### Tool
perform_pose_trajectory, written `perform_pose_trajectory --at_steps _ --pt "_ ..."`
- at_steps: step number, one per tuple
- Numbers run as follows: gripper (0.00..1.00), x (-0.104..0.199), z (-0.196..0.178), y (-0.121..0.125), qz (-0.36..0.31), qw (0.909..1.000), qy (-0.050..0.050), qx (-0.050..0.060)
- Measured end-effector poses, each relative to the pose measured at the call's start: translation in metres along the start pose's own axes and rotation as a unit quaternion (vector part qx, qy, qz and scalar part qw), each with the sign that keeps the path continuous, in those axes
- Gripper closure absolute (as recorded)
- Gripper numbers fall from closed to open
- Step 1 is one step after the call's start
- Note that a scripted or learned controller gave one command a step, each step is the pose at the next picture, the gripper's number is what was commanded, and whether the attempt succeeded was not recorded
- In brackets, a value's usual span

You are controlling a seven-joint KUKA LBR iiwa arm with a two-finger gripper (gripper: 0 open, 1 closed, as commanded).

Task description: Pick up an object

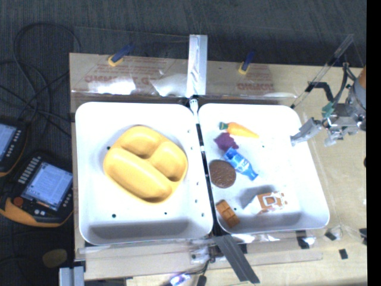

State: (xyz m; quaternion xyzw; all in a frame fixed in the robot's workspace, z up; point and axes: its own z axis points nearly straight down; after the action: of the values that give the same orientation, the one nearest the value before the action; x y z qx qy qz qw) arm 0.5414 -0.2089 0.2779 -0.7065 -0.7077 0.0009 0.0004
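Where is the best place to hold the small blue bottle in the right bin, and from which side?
Grip the blue bottle across its narrow middle, coming from straight above. It lies flat and slanted, with the brown disc close on one side, so the fingers would likely fit best crosswise.

The arm enters from the right edge of the camera view; its wrist sits at upper right. The gripper (pixel 306 131) extends leftward at a slant; its grey tip points left; finger state cannot be determined at this resolution.
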Motion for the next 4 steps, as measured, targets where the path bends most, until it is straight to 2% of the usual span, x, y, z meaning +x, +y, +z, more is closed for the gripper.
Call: perform_pose_trajectory --at_steps 1,2,3,4 --pt "0.00 0.067 0.146 -0.017 0.032 0.9995 0.001 0.001" --pt "0.00 0.072 0.189 -0.014 0.017 0.9998 -0.001 -0.004" --pt "0.00 0.094 0.189 0.056 -0.065 0.9979 -0.002 -0.006" --pt "1.00 0.094 0.179 0.056 -0.065 0.9979 -0.001 -0.006"
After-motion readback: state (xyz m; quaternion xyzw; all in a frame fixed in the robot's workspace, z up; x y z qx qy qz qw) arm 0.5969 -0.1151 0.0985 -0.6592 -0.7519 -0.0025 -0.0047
